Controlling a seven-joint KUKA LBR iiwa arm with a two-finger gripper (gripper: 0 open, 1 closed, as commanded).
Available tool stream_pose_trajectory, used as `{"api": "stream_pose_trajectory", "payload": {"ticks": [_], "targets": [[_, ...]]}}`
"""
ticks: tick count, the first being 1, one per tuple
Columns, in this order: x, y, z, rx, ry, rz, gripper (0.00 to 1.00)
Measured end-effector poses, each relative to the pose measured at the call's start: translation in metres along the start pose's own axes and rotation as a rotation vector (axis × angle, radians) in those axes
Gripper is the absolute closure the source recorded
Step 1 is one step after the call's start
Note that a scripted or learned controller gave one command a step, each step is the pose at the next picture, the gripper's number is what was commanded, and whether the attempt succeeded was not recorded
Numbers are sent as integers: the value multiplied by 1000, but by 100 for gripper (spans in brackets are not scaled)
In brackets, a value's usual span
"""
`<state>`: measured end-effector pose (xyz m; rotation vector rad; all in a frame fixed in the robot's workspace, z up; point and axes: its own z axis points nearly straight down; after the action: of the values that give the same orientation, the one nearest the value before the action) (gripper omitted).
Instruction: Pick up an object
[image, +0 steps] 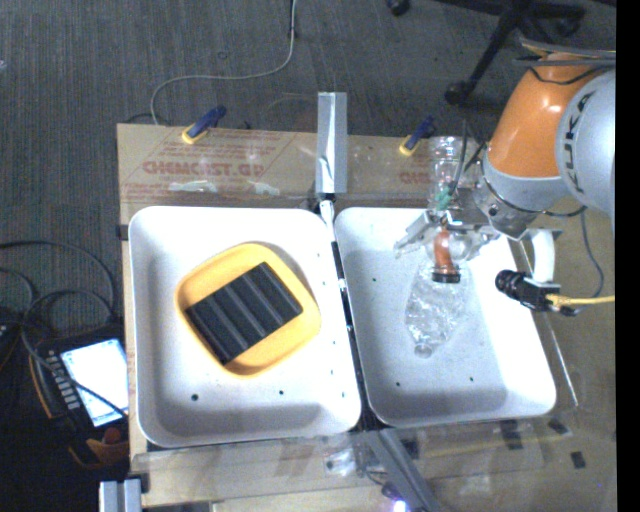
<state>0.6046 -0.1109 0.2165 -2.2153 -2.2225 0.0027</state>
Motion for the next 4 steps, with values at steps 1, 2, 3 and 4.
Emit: {"api": "stream_pose_trajectory", "payload": {"ticks": [1,2,3,4], "targets": [[-73,23,31,0,-4,-75,0],[-108,64,84,2,4,-159,0],[-102,67,111,7,17,-274,0],[-94,64,114,5,-6,-385,0]]}}
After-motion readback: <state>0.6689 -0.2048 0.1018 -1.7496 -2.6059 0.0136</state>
